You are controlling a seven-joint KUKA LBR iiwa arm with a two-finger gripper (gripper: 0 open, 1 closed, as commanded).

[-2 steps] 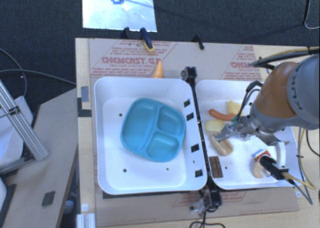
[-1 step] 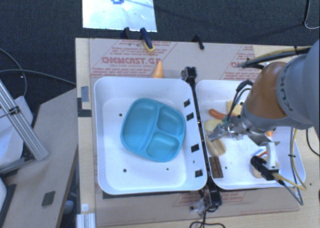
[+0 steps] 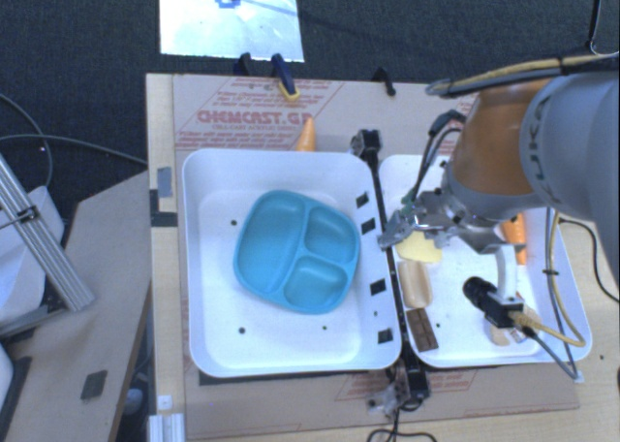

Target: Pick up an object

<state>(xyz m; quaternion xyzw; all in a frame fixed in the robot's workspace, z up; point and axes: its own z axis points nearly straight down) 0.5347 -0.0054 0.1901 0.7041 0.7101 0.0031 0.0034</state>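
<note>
Two white bins are sitting side by side on a brown bench

A blue tray (image 3: 295, 251) is lying in the left bin (image 3: 218, 333). The big grey arm is reaching over the right bin (image 3: 455, 353), and its gripper (image 3: 417, 227) is hanging just above a yellow thing (image 3: 419, 249). I cannot tell how the gripper is set. A tan stick (image 3: 417, 285) and a brown block (image 3: 420, 328) are lying just below

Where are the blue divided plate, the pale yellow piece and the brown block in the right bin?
blue divided plate (image 3: 295, 251), camera view, on the ridge between its compartments.
pale yellow piece (image 3: 419, 248), camera view, on its middle, below the arm.
brown block (image 3: 420, 328), camera view, on its top face.
</note>
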